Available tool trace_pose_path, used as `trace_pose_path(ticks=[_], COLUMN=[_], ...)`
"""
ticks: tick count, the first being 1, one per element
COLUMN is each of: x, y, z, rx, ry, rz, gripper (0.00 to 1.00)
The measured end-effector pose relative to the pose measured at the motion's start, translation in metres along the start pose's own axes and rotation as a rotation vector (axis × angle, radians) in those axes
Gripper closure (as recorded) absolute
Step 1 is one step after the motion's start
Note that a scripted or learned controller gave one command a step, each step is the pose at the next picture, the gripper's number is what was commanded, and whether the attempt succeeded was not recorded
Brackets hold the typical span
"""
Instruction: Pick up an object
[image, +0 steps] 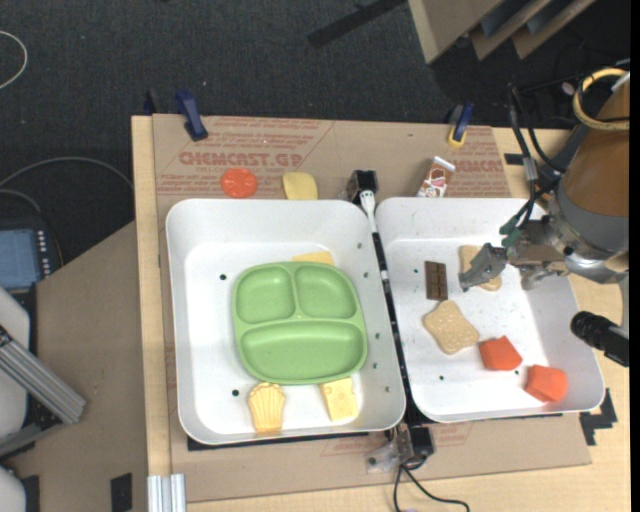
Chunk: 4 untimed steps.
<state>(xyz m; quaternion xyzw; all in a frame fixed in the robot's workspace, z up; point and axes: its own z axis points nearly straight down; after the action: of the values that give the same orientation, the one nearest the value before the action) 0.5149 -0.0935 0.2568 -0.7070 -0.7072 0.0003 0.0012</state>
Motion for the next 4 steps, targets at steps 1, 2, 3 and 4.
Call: trace_pose_path(ticks=[1, 2, 3, 4], x=[-0.046, -0.046, -0.045, -0.002], y=[-0.033, -0.029, -0.030, 0.006], z=[0.169, 0.150, 0.151, 0.173], rx=[-0.015, -0.027, -0.024, -0.005], ry=[-0.009, -0.014, -0.013, -0.002], rz=[0.004, 0.002, 0.003, -0.004], gripper=[0.00, 1.00, 0.00, 0.00])
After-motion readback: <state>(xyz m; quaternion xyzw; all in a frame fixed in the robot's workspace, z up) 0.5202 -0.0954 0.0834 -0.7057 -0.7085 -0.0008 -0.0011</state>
